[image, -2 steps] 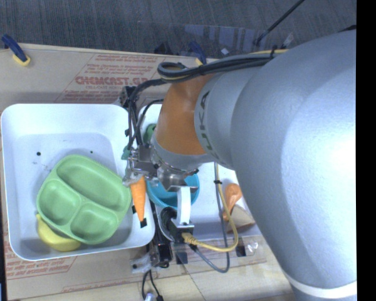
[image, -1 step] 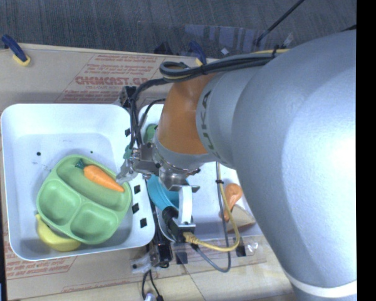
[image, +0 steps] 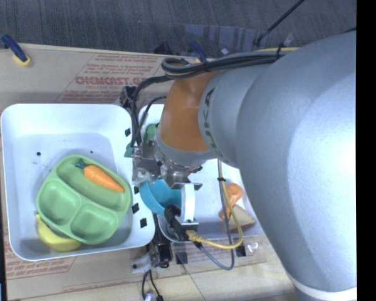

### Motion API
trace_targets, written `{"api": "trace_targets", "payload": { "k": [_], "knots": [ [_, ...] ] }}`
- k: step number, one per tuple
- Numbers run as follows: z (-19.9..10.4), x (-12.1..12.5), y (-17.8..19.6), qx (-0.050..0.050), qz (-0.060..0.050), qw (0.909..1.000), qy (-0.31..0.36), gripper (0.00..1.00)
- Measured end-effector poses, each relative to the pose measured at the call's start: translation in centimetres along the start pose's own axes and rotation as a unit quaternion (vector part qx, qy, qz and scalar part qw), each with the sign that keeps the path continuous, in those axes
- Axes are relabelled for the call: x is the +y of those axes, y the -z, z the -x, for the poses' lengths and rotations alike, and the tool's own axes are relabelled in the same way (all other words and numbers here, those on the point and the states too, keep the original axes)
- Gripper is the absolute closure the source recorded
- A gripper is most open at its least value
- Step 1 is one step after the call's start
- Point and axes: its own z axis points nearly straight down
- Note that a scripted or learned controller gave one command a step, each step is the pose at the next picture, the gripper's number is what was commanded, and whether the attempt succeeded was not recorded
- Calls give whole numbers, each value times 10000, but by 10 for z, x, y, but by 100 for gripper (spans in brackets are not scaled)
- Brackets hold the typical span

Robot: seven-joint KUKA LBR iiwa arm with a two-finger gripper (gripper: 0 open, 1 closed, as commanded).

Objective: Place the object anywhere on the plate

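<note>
A green divided plate point(image: 81, 209) lies in the left bin point(image: 25, 143). An orange carrot point(image: 103, 177) rests in the plate's upper compartment. My gripper point(image: 166, 190) hangs over the wall between the two bins, at the left edge of the right bin. A light blue object point(image: 153, 197) sits right under the gripper and is partly hidden by it. I cannot tell whether the gripper holds it. The arm's orange band and grey body cover most of the right bin.
A yellow object point(image: 53, 238) pokes out from under the plate's lower left edge. In the right bin lie an orange item point(image: 234, 193), a tan piece point(image: 243, 217) and a green item point(image: 151, 132), each partly hidden by the arm.
</note>
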Motion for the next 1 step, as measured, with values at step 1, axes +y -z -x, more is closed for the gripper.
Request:
{"api": "trace_targets", "payload": {
  "k": [1],
  "knots": [
    [-94,-34,54,15,21,9979,-651,100]
  ]
}}
